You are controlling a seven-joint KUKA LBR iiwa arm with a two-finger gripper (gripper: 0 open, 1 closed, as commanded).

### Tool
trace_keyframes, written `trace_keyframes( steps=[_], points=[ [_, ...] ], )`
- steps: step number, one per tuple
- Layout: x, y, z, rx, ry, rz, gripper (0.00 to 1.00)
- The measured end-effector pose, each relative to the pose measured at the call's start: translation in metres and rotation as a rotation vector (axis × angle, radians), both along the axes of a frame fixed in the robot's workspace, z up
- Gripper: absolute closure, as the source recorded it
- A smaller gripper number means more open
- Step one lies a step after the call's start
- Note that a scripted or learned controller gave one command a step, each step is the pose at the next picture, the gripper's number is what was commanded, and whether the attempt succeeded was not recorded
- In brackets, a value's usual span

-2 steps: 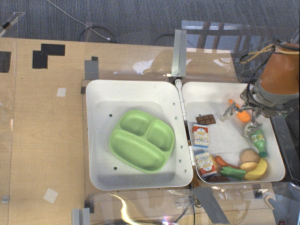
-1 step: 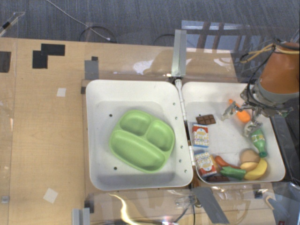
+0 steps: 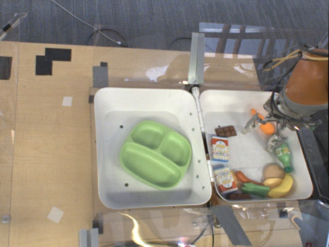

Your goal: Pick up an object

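Observation:
My gripper [image 3: 265, 129] hangs over the upper right part of the right bin [image 3: 241, 102], under the arm's orange band. Its two silvery fingers [image 3: 251, 122] stand spread apart, so it is open. A small orange object [image 3: 267, 127] lies between them, and I cannot tell whether either finger touches it. Just below the gripper lies a green bottle [image 3: 282, 155]. A brown chocolate bar [image 3: 225, 131] lies to the gripper's left on the bin floor.
Along the right bin's front lie a banana [image 3: 282, 186], a beige rounded item [image 3: 273, 171], a green vegetable [image 3: 255, 189] and two small cartons [image 3: 220, 149]. The left bin [image 3: 110, 117] holds a green divided plate [image 3: 156, 153].

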State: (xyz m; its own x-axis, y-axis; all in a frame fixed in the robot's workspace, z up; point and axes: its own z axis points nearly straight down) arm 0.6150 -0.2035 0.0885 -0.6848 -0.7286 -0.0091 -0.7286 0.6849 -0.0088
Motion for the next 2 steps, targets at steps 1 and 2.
trace_keyframes(
  steps=[1,2],
  points=[
    [0.0060,-0.0002,0.0004,-0.002,0.001,0.047,0.00],
    [-0.0019,0.0003,0.0001,-0.001,0.000,0.047,0.00]
  ],
)
